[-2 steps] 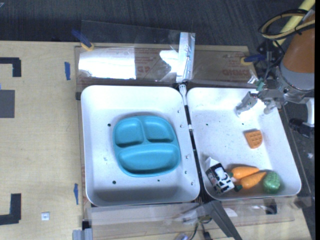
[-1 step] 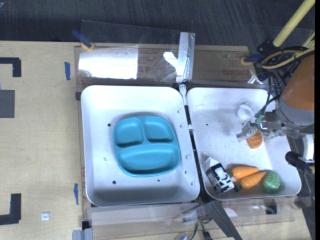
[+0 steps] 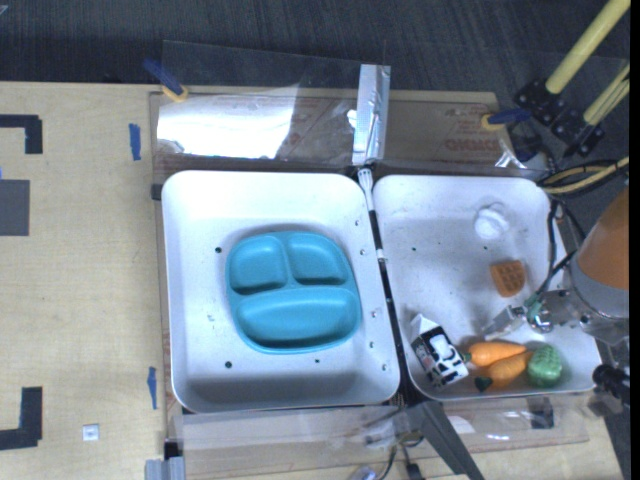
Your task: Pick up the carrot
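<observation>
Orange and tapered, the carrot (image 3: 497, 352) lies at about five o'clock in the right bin (image 3: 440, 218), touching a second orange piece (image 3: 508, 370) and near a green vegetable (image 3: 545, 366). At three o'clock the arm (image 3: 605, 268) enters, its gripper (image 3: 518, 316) just above the carrot.

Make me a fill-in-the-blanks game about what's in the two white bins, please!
1. The blue plate with three sections lies in the ____ bin as the camera sees it.
2. The carrot is coloured ____.
3. Just right of the carrot in this view sits a round ____ vegetable.
4. The small black and white carton lies to the ____ of the carrot in this view.

Missing words: left; orange; green; left
</observation>
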Available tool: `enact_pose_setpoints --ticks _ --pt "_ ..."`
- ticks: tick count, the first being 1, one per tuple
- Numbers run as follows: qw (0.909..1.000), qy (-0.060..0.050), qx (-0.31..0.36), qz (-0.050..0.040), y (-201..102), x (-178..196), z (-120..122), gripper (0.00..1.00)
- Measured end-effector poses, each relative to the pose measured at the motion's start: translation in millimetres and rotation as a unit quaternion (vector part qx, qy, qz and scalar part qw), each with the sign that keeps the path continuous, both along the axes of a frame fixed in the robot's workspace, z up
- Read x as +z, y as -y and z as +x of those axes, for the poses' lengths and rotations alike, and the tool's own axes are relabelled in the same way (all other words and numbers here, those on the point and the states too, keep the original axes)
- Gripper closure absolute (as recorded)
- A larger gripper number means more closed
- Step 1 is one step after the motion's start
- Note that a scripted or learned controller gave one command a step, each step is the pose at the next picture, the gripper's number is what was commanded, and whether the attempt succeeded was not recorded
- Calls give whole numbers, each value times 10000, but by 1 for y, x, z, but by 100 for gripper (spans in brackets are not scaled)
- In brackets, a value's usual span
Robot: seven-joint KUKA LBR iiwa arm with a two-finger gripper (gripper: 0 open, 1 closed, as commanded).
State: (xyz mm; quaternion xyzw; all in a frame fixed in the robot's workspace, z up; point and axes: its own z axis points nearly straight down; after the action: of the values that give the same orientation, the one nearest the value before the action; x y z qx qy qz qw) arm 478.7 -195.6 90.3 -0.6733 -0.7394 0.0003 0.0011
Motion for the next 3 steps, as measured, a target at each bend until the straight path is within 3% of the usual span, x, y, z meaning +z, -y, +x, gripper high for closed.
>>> enact_pose_setpoints --ticks 1,2,3 --pt "9954 16 961 57 14 -2 3 0" --pt "9799 47 1992 -17 -32 -2 4 0" --pt "9705 48 2411 -32 -50 -2 3 0"
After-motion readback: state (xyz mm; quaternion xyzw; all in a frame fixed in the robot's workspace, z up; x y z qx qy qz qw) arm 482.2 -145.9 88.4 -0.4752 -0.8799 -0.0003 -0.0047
